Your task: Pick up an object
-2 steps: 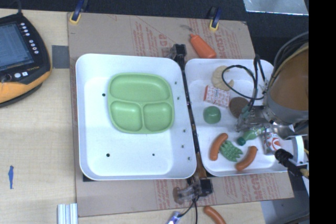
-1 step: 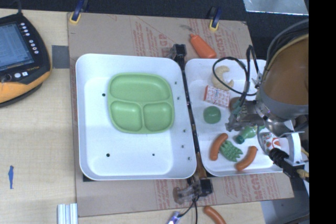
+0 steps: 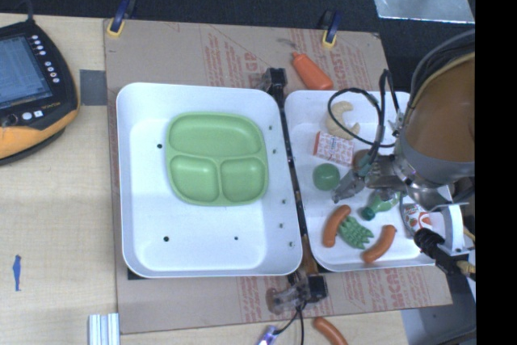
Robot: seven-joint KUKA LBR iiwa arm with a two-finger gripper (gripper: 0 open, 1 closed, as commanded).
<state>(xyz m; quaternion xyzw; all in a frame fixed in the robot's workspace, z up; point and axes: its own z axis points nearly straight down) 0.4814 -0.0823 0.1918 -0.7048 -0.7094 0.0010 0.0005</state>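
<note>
Gripper low over right bin, fingers apart.
Arm hides the bin's right edge; sausage lies slanted, upper end toward the gripper.

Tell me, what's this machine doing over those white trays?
A robot arm reaches in from the right over the right bin, which holds small toy foods: a green ball, two orange sausages, a leafy green piece and a red-and-white packet. Its gripper sits low among them, beside the ball. The left bin holds a green divided plate.
</note>
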